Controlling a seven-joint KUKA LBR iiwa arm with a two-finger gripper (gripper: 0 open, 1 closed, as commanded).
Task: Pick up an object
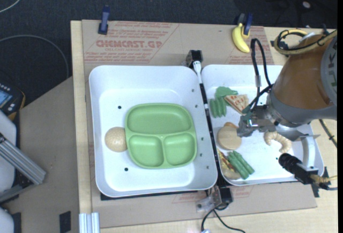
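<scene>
Two glossy white bins (102,119): the left one holds one green three-compartment tray (159,134) and one round tan bun (115,139). The claw (247,126) hovers mid-right; its opening can't be told.

Fixed overhead camera, slanted, both bins (102,119)

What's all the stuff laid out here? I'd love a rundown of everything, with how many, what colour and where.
Bins: two, white, side by side on the bench.
Divided tray: one, light green, in the left bin.
Round bun: one, tan, left bin, touching the tray's left edge.
Green toy vegetables: several, right bin, top left and bottom left.
Pizza slice: one, tan and red, right bin, near the top.
Round bread piece: one, beige, right bin, left side.
Banana: one, yellow, on the bench above the right bin.
Clamps: two, blue, bench's far edge.
Arm: one, grey and orange, over the right bin.
Gripper: one, dark grey, low beside the bread piece.
</scene>
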